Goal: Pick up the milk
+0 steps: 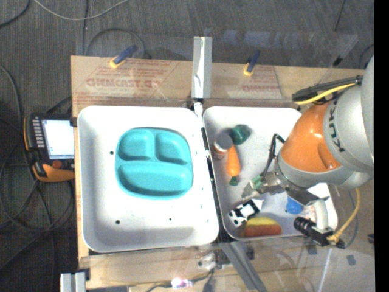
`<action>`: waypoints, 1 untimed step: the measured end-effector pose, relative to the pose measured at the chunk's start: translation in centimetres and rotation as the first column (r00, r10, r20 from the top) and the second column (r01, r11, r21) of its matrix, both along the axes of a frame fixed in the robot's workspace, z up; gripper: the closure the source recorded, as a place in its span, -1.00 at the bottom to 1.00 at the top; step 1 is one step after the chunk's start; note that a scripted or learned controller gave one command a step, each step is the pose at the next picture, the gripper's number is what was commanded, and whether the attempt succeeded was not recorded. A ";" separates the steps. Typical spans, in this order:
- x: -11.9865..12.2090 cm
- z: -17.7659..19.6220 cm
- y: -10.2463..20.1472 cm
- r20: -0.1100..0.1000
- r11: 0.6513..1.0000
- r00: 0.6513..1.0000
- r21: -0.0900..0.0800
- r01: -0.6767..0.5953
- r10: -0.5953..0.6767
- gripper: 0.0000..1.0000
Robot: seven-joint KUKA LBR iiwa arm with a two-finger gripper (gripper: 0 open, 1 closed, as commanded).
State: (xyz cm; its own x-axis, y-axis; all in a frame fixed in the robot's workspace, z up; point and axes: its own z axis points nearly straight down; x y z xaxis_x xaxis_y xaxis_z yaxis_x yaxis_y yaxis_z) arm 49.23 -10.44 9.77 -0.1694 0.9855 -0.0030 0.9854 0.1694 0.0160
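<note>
milk carton point(244, 211) lying near front edge of right bin point(255, 115), touching yellow-red fruit point(263, 226). gripper point(258, 187) just above it; grip state unclear. risk: snagging fruit, or nudging carton aside.

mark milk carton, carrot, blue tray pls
milk carton point(244, 211): camera view, on its black-and-white side.
carrot point(233, 161): camera view, middle of its orange body.
blue tray point(155, 162): camera view, on the ridge between its compartments.
</note>
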 end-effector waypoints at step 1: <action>3.8 5.3 0.0 -0.021 0.999 0.999 -0.003 0.039 -0.039 1.00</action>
State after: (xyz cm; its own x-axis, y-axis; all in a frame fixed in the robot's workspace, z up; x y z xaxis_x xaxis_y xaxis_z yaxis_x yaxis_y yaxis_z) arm 53.05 -10.43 15.11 -0.1310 0.9914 -0.0026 0.9914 0.1310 -0.0055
